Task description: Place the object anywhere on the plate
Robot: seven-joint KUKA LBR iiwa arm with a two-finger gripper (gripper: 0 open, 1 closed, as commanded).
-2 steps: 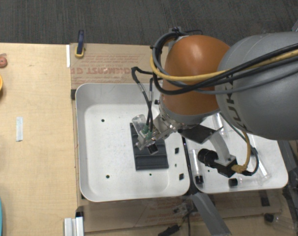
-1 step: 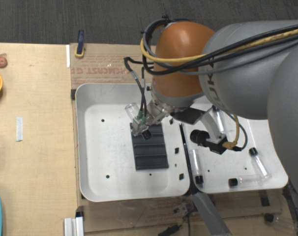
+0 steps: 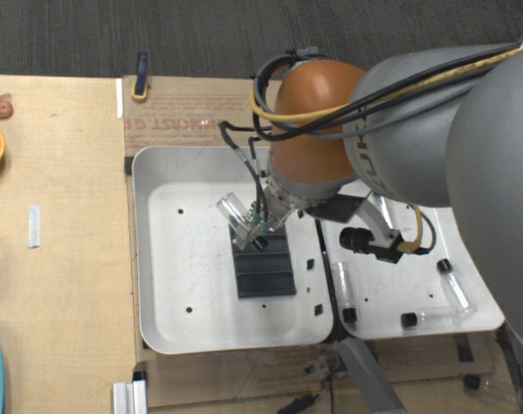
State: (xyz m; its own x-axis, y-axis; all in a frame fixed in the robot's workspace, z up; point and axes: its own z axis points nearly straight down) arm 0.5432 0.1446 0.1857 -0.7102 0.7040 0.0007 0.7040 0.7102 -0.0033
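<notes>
- While I hang over the left bin (image 3: 158, 257), I see no plate in it — just bare white floor on that side.
- Mid-bin, my gripper (image 3: 255, 227) sits low at the top edge of the dark ribbed block (image 3: 265, 270); whether it's clamped, I cannot tell.
- My guess: grasp step, plate still to find.

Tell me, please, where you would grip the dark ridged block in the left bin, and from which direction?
I would take the dark ridged block across its two long sides, coming straight down from above. It lies flat on the left bin floor, its ridges running crosswise, with open floor on both long sides for the fingers.
</notes>
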